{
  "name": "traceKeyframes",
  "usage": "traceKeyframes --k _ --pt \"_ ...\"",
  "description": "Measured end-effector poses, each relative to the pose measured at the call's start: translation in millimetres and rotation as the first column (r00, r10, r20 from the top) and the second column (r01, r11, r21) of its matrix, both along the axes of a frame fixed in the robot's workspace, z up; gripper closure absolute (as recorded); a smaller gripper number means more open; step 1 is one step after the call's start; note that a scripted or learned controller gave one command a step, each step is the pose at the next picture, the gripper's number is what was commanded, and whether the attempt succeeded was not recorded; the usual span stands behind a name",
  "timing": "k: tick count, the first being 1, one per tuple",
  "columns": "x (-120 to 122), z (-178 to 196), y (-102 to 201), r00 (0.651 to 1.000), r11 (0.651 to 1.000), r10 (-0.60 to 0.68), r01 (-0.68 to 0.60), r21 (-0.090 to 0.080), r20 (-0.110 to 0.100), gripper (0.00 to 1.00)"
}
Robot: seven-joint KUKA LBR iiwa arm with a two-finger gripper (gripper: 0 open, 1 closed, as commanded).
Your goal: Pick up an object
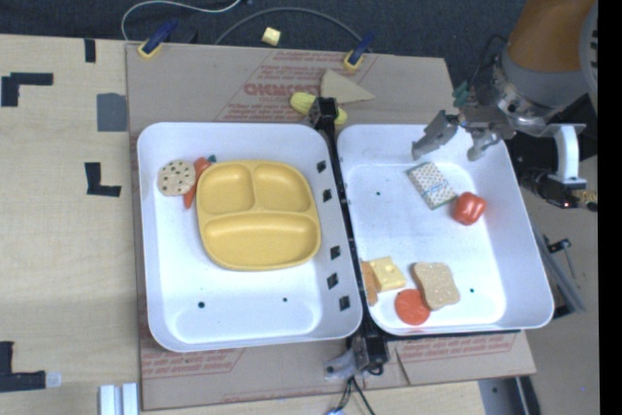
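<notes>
My open, empty gripper [457, 139] hovers over the right bin [505, 238]; the nearest object, a patterned packet [431, 184] at its seven o'clock, wants a centred, straight descent.

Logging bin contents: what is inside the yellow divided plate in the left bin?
The yellow divided plate shows three bare compartments. A cookie and an orange-red piece lie beside it; whatever lies under the plate is covered.

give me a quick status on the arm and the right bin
Gripper open, holding nothing, above right bin far edge. Wrapped packet nearest, just below it. Red pepper beside packet; path unobstructed.
</notes>
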State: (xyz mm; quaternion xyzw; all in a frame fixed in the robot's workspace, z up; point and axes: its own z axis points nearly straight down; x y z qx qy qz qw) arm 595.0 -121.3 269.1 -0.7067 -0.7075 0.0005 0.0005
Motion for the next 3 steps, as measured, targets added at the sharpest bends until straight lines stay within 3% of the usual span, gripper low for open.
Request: traceKeyframes --k 1,2,3 --pt "3 -131 -55 1.000 1.000 -0.005 0.005 0.000 -0.008 0.00" --pt "-16 -162 -74 1.000 1.000 0.006 -0.006 0.005 0.004 0.00" --pt "45 -131 -99 1.000 1.000 0.006 -0.006 0.000 0.009 0.00"
